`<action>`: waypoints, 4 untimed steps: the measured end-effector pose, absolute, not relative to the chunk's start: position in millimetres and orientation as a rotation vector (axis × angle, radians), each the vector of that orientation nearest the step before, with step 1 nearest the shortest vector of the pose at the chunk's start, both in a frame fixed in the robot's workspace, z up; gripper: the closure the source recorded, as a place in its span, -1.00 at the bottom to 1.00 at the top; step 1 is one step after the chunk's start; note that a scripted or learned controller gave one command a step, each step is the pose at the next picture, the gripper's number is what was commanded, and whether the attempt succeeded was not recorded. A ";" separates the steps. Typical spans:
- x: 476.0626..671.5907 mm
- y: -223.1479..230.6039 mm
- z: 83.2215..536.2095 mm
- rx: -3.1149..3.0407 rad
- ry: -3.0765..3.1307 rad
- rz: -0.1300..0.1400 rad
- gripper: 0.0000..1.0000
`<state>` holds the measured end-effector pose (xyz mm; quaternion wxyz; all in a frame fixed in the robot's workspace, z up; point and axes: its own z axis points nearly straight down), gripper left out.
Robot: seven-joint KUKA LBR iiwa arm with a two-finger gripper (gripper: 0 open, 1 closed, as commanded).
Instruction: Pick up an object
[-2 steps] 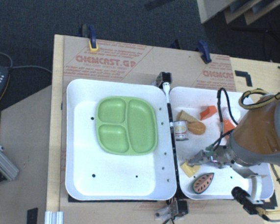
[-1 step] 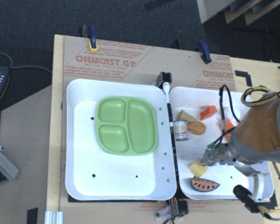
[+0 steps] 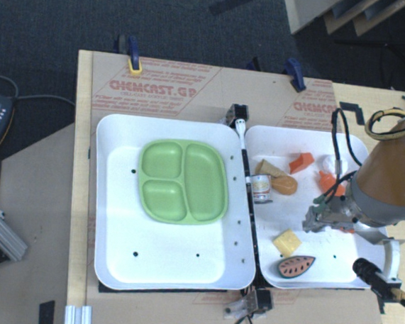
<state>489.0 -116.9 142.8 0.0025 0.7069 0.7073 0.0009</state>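
Nearest the lens, a watermelon-slice toy point(image 3: 296, 266) lies at the front of the right bin point(image 3: 333, 281), with a yellow block point(image 3: 287, 241) just behind it, both just left of and nearer than the gripper point(image 3: 316, 220), which hangs low over that bin's middle, and whether it is open or closed I cannot tell. Further left of the gripper sit a small metal can point(image 3: 260, 187) and a brown bread-like piece point(image 3: 280, 181), beyond it two orange pieces point(image 3: 301, 162) point(image 3: 327, 181), nothing visibly grasped. Well left, the left bin point(image 3: 115, 185) holds a green divided plate point(image 3: 183, 181); grey-orange arm point(image 3: 393, 176) and black cable point(image 3: 339, 146) cover the right bin's far right.
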 end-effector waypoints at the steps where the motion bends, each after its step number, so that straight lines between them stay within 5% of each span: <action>1: 489.8 -122.8 186.9 2.217 2.218 0.004 1.00; 2: 491.1 -123.0 227.1 2.216 2.219 0.004 1.00; 4: 540.1 -25.1 234.6 2.213 2.227 0.005 1.00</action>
